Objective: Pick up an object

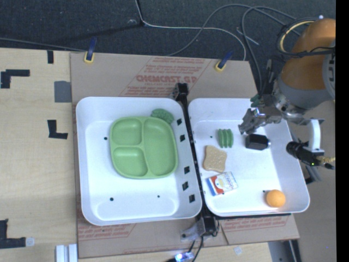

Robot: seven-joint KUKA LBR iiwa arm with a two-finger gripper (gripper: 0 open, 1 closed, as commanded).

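Observation:
The right bin holds a green ridged piece, a tan slice of toast, a small red, white and blue packet and an orange. My gripper hangs over the bin's upper middle, just right of the green ridged piece. A small black shape lies right below it; I cannot tell whether it is part of the gripper or a loose item. Nothing shows as held.
The left bin carries a green divided plate with a dark green item at its far rim. A black divider runs between the bins. Cables trail behind the arm on the dark floor.

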